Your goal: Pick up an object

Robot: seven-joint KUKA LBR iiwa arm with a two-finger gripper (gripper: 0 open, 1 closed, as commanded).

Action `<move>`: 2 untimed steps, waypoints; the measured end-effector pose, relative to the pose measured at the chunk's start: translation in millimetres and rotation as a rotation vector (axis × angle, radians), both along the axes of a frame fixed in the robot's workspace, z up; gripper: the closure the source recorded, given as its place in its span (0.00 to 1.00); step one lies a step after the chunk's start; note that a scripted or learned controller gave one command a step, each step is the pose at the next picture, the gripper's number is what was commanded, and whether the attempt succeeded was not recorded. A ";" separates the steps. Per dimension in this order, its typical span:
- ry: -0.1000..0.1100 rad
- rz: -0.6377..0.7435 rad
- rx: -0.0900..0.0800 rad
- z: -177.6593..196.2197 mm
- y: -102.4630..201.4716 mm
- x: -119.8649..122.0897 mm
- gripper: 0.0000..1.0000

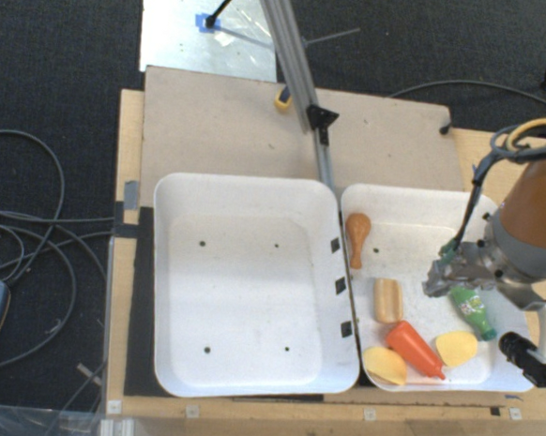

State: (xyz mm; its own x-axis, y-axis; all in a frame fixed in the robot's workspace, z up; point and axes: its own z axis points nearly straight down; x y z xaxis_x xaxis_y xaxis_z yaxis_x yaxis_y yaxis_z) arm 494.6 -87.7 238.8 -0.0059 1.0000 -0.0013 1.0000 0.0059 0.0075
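**Camera view: gripper low over the right bin, green bottle just beside it**

Camera view has the gripper (446, 273) reaching in from the right, low over the right bin (415, 209). Whether it is spread or pressed together cannot be told from this angle, and nothing can be seen between its tips.

The nearest object is a green bottle (473, 311), lying just to the right and nearer side of the gripper, possibly touching it. Its long axis runs on a diagonal, from far-left to near-right. As a judgement, this is the likeliest target, and a grasp would need to close across that diagonal rather than along it.

Further out, a yellow lemon-like piece (457, 348) sits on the near side of the bottle. An orange carrot (415, 349) lies to its left, also on a diagonal, with a second yellow piece (386, 365) at the near-left corner. A tan bread-like roll (387, 299) lies left of the gripper, and a brown drumstick shape (357, 236) stands further off against the left wall.

The left bin (239, 285) sits alongside on the bench (224, 124), which stands on dark carpet (50, 63) strewn with cables (18, 230).
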 end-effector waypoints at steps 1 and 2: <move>0.002 0.004 0.002 8.8 38.5 31.7 1.00; 0.003 0.004 0.003 15.5 80.2 63.7 1.00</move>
